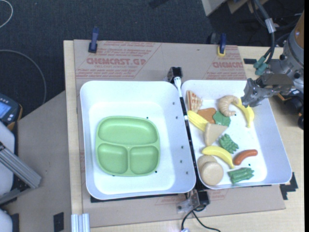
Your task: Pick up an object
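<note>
Nearest us, the right bin [277, 144] holds toy food: a bun [211, 172] at its near left corner, bananas, a sausage and greens further in. At its far right edge our gripper [251, 94] hangs by a croissant [227, 104] and a banana [247, 113]. We judge nothing lifted yet, so the whole pick remains.

A pale green divided plate [128, 145] sits in one white bin [91, 129]; yellow bananas [218, 154] and a red sausage [245, 155] colour the other.
</note>
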